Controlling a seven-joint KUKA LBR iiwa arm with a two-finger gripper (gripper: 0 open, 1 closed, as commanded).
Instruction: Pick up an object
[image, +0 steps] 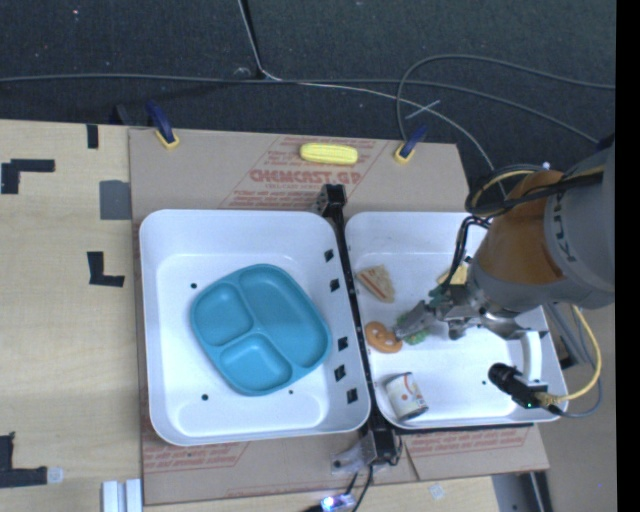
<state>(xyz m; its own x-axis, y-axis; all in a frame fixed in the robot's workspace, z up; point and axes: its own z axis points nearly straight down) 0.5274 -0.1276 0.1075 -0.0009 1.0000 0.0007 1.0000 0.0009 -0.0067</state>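
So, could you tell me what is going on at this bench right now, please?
A grey robot arm reaches in over the right bin, its pincer low beside a small round orange object. A tan wedge-shaped piece and a small white cup-like object also lie in that bin. A blue divided plate sits in the left bin. Nothing can be seen held yet.

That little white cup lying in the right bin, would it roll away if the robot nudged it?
Probably a little. The cup seems to lie on its side, so its round wall could roll across the smooth floor of the right bin, though the near wall should stop it. It looks small and likely light.
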